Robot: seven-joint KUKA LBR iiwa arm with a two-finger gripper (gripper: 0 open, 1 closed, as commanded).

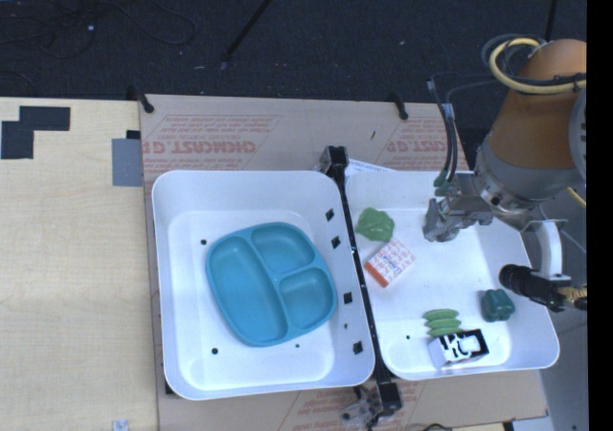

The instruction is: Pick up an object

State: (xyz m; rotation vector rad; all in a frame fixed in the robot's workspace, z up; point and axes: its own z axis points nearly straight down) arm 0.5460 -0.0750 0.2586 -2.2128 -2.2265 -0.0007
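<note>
The cardboard sheet (239,137) lining the surface carries printed lettering, seen upside down and mirrored, that I cannot make out with confidence. On it sit two white bins: the left bin (172,276) holds a blue divided plate (271,281), rigid moulded plastic, smooth and probably slippery, too broad to span and best taken by its rim. The right bin (532,343) holds the smaller candidates for picking. A red-and-white packet (390,262) lies near that bin's left wall; it looks flat, light and crinkly, hard to pinch unless an edge lifts, and its print is too small to read. Above it, toward the far left corner, sits a green lumpy object (374,224), seemingly soft or rubbery and light, a forgiving thing to grip across its middle. Near the front edge lies a green pod-shaped toy (442,322), slim and likely to roll, best taken across its short width. Just in front of it is a black-and-white item (462,347) with bold markings that are not legible. A dark teal object (497,305) rests near the right wall, compact and probably firm. The gripper (441,228) hangs over the bin's far middle, just right of the lumpy object, with nothing visibly held; how far apart it is set cannot be told.
</note>
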